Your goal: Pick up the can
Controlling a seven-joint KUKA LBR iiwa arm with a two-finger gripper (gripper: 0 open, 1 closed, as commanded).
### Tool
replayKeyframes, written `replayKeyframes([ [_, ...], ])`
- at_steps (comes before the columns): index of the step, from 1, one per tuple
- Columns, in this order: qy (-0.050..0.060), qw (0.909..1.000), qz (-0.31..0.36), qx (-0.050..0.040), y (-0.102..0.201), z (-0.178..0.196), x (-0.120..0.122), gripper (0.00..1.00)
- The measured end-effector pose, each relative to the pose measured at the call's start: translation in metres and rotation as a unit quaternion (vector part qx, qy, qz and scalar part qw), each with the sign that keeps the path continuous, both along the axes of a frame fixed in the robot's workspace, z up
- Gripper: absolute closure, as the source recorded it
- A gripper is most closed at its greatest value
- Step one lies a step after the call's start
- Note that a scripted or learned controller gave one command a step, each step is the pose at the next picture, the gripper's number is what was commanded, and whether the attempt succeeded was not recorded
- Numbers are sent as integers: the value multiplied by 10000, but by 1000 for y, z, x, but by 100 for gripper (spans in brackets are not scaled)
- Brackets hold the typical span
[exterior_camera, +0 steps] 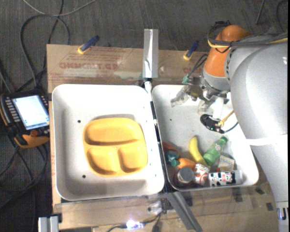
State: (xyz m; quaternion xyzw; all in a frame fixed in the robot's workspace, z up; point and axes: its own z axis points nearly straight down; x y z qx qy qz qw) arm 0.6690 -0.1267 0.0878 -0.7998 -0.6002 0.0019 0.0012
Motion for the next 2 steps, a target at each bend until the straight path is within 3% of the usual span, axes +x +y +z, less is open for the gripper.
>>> replayKeyframes([
  [1,54,9998,-128,107,-56,-2,2,0],
  [2,-40,9996,-285,-3,-19,0,-65,0],
])
